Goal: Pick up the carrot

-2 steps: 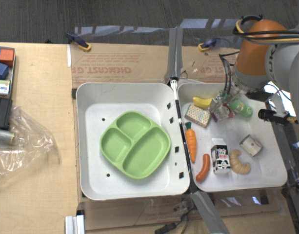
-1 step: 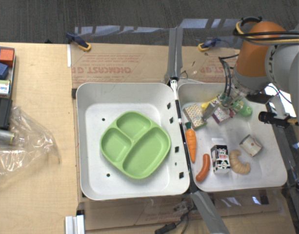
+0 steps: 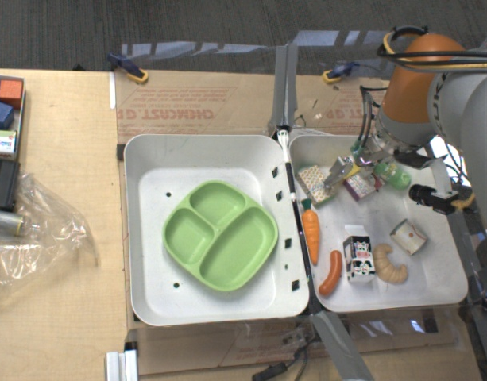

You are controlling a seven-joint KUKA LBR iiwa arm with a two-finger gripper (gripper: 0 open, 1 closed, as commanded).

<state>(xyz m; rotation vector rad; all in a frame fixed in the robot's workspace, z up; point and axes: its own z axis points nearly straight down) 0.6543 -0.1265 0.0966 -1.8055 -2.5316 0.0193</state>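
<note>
The carrot [image 3: 311,234] is orange with a small green top. It lies lengthwise along the left wall of the right bin [image 3: 434,296], top pointing to the far side. My gripper [image 3: 339,170] hangs over the far left part of that bin, above a speckled flat packet [image 3: 313,183]. It is a short way beyond the carrot and to its right, and apart from it. The grey arm with its orange band [image 3: 418,78] reaches in from the upper right.
Near the carrot lie a red sausage [image 3: 330,272], a cow-print carton [image 3: 358,259], a tan pastry [image 3: 391,266] and a small white box [image 3: 407,236]. A purple packet [image 3: 361,186] and a green item [image 3: 399,178] sit by the gripper. The left bin [image 3: 136,213] holds a green divided plate [image 3: 221,235].
</note>
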